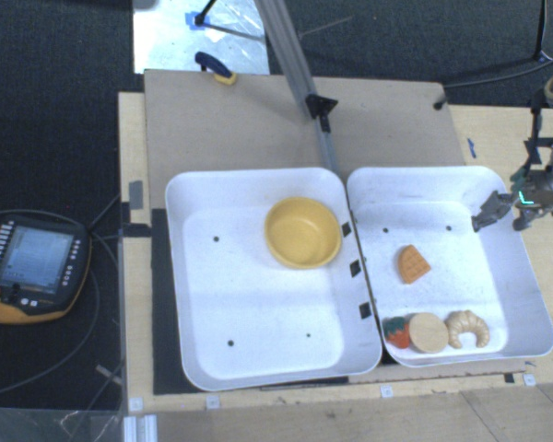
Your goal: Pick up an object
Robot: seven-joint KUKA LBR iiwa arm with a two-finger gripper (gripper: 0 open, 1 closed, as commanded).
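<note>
Two shallow white plastic bins sit side by side on a flat brown board [258, 118], touching along their inner edges. The left bin [203, 339] holds a round yellow bowl [302, 232] in its far right part, near the shared edge. The right bin [415, 201] holds four things: an orange wedge-shaped piece [412, 263] near its middle, and along its near wall a row, left to right, of a small red and green piece [398, 331], a round tan disc [429, 332] and a curved tan croissant-shaped piece [468, 328], each touching or just beside the next. The grey two-finger gripper [502, 212] hangs over the right bin's far right rim. A grey and orange handheld control pendant [29, 267] lies well left of the left bin.
</note>
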